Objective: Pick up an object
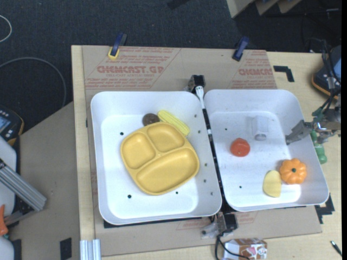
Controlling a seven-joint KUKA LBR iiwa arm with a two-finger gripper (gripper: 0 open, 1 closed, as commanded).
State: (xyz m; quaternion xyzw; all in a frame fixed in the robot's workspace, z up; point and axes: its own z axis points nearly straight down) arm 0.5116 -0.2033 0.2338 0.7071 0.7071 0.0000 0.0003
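Task objects, right bin (293, 99): red ball (240, 147) near middle; orange pumpkin (293, 171) by right wall; pale yellow lump (272, 183) touching pumpkin's left side, shape unclear.
Clear item (260, 128): faint, see-through, upper middle of right bin; hard to identify.
Pincer (297, 132): at right bin's right rim, above pumpkin; dark tip pointing left; open or closed, cannot tell; nothing visibly held.
Arm: mostly cut off at right edge.
Left bin (103, 118): yellow divided tray (159, 157) tilted in middle; brown round thing (150, 119) partly hidden behind tray's top edge; yellow corn-like piece (174, 121) touching tray's upper right.
Counter (81, 91): cardboard sheet, blue clamps on far edge.
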